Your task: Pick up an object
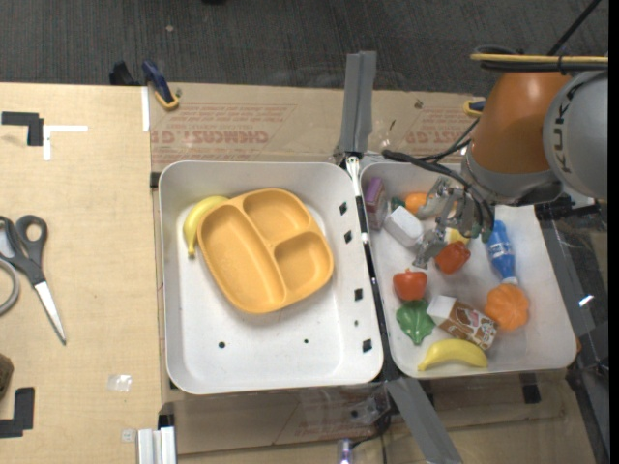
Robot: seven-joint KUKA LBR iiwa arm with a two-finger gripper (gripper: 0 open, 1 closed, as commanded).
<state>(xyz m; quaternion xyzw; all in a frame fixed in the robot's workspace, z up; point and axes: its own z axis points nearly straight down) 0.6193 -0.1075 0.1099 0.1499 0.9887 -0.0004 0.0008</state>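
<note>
My gripper (440,244) hangs low over the right bin (553,354), near its upper middle, and looks open. One grey finger (425,252) points down-left. A red-orange toy (452,257) lies right beside that finger, and nothing is clearly held. Around it lie a white block (403,225), a red tomato (410,283), a blue bottle (500,249), an orange fruit (507,305), a green toy (415,321), a brown packet (470,325) and a yellow banana (453,356).
The left bin (193,356) holds an orange divided plate (266,249) with a second banana (197,218) tucked at its left edge. Scissors (34,269) lie on the wooden bench at far left. A grey divider bar (358,104) runs between the bins at the back.
</note>
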